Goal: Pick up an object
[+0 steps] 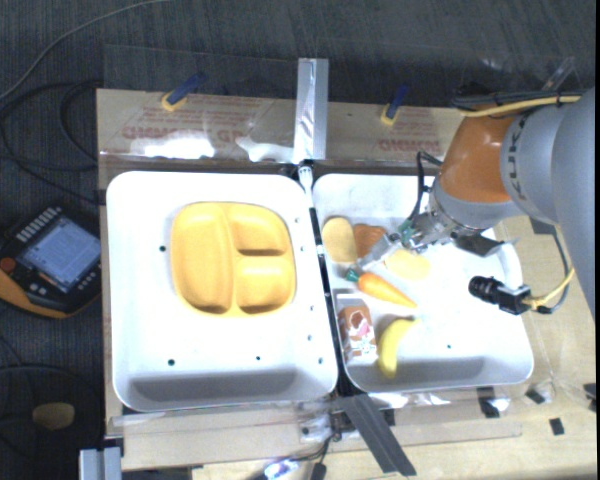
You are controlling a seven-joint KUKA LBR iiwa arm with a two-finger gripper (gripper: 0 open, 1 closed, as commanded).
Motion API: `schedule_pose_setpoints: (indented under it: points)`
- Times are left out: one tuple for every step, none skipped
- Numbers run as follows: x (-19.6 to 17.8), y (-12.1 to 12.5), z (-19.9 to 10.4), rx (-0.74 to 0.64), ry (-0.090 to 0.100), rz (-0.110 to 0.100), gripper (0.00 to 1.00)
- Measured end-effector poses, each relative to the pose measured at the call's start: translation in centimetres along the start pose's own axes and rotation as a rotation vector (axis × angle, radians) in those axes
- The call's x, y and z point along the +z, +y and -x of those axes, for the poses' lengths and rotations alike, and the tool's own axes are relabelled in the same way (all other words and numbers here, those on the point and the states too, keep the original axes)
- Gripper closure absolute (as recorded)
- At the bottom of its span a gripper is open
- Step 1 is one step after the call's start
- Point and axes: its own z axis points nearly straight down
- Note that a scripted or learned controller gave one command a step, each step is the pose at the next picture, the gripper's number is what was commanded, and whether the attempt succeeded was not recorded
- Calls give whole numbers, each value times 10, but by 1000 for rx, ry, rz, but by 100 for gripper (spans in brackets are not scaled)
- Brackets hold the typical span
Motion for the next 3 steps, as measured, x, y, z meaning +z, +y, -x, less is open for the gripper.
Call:
schedule_pose_setpoints:
  points:
    - [-10,1,0,0,1,3,100]
    - [-10,1,0,0,1,3,0]
    - [4,47,-13,-40,-6,9,0]
